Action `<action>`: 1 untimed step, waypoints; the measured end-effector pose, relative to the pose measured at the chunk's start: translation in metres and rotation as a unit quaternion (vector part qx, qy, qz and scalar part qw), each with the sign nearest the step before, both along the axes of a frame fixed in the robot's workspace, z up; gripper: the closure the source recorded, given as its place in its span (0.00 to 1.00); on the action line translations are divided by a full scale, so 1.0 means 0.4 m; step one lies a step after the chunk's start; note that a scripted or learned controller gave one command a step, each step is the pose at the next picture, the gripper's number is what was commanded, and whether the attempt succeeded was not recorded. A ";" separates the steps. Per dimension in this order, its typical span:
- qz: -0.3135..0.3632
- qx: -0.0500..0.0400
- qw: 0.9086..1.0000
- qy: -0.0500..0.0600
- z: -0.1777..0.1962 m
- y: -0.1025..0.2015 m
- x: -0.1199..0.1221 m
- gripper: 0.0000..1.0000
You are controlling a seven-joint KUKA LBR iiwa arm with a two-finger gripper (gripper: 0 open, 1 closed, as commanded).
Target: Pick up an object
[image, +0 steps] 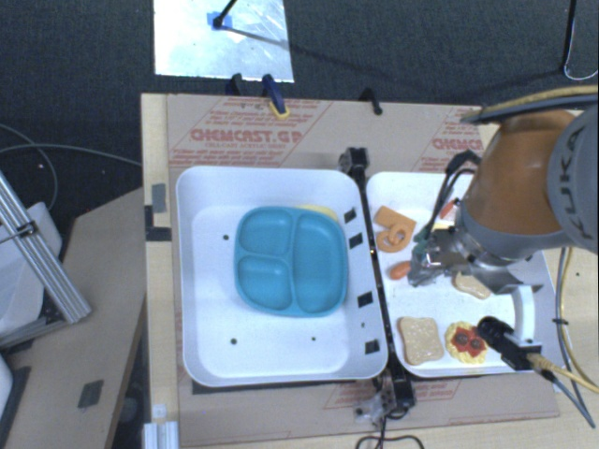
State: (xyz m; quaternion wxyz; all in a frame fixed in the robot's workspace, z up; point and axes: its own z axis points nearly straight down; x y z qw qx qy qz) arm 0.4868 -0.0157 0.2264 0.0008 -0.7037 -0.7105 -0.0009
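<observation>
Over the right bin (402,190) hangs the tool (423,267), low beside a small orange-red piece (400,270); whether it grips anything, I cannot tell. Far of it lies an orange pretzel (394,229). Near the front lie pale toast (420,339) and a round pizza (466,341), yellow with red spots. A blue tray (291,259) sits in the left bin (211,344).

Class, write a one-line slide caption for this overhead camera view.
Gripper lowered into the right bin among toy foods, near the pretzel; blue divided plate in the left bin.
</observation>
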 end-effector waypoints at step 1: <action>0.000 0.000 1.000 -0.003 0.094 0.096 0.002 1.00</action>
